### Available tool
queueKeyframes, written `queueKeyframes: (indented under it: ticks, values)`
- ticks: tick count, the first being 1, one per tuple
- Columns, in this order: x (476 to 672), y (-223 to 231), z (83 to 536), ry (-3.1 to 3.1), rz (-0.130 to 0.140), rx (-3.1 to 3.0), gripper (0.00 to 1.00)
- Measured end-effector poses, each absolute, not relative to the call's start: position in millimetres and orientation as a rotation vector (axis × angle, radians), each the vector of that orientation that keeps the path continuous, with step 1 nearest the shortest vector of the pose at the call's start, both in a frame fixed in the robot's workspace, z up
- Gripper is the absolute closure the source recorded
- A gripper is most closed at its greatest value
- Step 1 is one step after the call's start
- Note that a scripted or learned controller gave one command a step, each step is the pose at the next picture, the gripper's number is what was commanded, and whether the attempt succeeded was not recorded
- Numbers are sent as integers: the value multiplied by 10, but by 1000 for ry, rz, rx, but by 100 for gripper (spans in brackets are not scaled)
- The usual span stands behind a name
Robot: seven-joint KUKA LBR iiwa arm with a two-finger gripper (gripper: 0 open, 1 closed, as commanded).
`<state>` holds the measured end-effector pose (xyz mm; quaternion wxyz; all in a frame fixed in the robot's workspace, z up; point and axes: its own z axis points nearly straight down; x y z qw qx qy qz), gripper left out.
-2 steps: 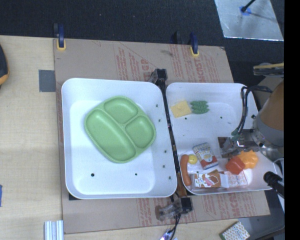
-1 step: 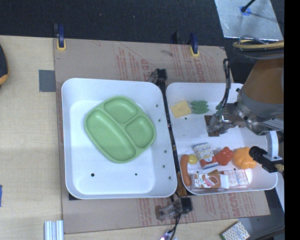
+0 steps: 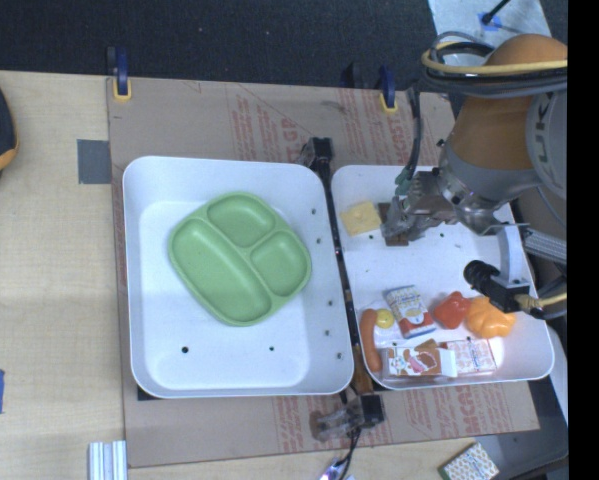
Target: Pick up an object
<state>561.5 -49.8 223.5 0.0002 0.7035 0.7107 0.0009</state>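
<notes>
A wooden bench (image 3: 49,298) carries a brown cardboard sheet (image 3: 229,118) clamped at its far edge, with dark floor beyond. On the sheet sit 2 white bins: the left bin (image 3: 154,363) holds a green 3-compartment plate (image 3: 241,257). In the right bin (image 3: 519,368), the gripper (image 3: 399,226) is down at the far end, just right of a yellow sponge-like block (image 3: 360,217); whether it grips anything cannot be told. Nearer than the block lie an orange carrot (image 3: 369,342), small cartons (image 3: 439,358), a tomato (image 3: 452,311) and an orange pepper (image 3: 490,319).

Red print repeats along cardboard sheet (image 3: 229,118) under bins, too faint to read. Small food cartons (image 3: 439,358) bear printed labels, illegible. No readable text.
</notes>
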Motion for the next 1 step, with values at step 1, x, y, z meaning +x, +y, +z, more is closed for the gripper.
queueKeyframes:
  ticks: [1]
  values:
    - [5526, 40, 2604, 2230, -1, 2215, 100]
